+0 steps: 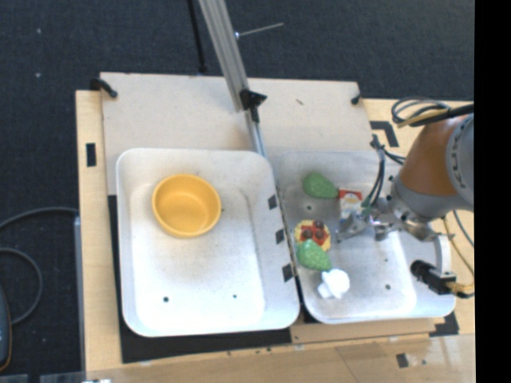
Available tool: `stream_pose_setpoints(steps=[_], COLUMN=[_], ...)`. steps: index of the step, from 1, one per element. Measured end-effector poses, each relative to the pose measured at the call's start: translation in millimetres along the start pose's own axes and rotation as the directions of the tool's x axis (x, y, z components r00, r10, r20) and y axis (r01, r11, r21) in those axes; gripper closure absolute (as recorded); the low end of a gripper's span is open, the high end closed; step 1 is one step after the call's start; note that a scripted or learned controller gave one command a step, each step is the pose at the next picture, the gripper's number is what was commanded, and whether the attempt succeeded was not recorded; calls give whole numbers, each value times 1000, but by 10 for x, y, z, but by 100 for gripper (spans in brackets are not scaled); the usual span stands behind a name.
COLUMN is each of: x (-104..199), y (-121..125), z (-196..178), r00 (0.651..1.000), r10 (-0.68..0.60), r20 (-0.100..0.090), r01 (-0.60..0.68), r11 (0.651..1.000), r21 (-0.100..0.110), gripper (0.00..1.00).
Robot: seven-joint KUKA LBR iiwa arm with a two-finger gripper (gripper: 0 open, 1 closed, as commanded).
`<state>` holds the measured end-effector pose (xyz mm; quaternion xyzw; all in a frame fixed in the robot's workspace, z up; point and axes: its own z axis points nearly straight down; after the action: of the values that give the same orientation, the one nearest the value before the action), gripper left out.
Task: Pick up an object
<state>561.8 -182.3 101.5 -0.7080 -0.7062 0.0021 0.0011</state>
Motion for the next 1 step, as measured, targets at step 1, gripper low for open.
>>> stream_pose_setpoints(steps=[1], x=[-7], y=[17], z=[-142], r00=[1000], r10=[4], r20=[-1], r01=[-4], r11=[1000], r21=[-8], gripper=[100])
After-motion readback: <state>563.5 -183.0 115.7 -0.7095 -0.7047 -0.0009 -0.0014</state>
